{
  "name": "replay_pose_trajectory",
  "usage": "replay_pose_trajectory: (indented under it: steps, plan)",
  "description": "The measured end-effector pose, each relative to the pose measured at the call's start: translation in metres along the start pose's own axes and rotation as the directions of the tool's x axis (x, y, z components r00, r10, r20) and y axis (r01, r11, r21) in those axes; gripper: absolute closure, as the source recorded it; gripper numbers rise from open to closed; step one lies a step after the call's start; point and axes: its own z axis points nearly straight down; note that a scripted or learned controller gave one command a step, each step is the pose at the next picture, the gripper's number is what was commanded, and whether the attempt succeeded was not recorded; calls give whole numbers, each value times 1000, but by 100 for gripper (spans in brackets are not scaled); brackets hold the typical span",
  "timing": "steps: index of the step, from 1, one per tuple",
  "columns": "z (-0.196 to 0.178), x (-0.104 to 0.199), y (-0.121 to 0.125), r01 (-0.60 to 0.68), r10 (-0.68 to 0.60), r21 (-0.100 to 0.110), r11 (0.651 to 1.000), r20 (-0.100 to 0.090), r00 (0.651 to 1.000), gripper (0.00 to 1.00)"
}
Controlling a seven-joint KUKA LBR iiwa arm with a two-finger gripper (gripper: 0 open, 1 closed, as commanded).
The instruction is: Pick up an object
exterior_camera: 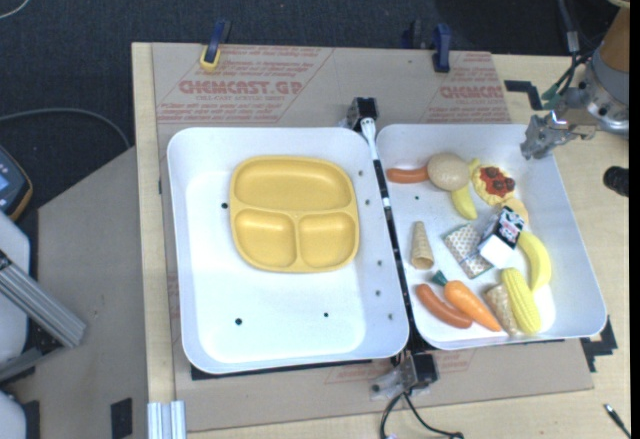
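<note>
Toy food is what the task offers for picking, and all of it lies in the right bin (575,227), none of it lifted yet. Going from the left: the left bin (200,227) carries a yellow divided plate (295,212) in its upper middle. Across the seam, the right bin begins with a small sausage (407,174) and a pale egg-shaped piece (448,169) near its top. Below these stand an ice-cream cone (422,245), a second sausage (440,307) and a carrot (470,304) near the front edge. Further right come a pizza slice (493,183), a black-and-white carton (503,237), a banana (536,259) and a corn cob (521,300), crowded together and touching in places.

At the far right the gripper (540,137) hangs over the bin's top right corner, apart from the food. Whether its jaws are open or closed I cannot tell; nothing shows between them. By my judgement the task is at its start: choosing, descending, closing and lifting all remain.
</note>
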Motion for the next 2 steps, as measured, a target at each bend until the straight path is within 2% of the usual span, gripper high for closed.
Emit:
replay_pose_trajectory:
  steps: [1, 2]
  plan:
    - [-27, 0, 2, 0, 0, 1, 1000, 0, 1000, 100]
    - [-30, 51, -30, 3, -2, 11, 1000, -6, 1000, 100]
